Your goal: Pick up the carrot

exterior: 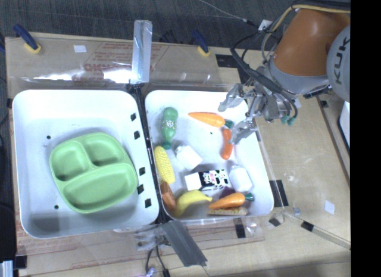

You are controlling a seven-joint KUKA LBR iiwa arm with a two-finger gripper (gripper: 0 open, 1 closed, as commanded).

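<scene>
Pincer (237,117) open — just right of carrot (206,118)

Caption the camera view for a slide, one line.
Pincer hovers open over the right bin beside a carrot; a green divided plate sits in the left bin.

Two bins sat side by side — a plate (92,171) in the left bin (24,145), and a carrot (206,118), corn (164,164) and banana (191,199) in the right bin (196,98).

Seemingly "KU" on the arm (338,61)
</scene>
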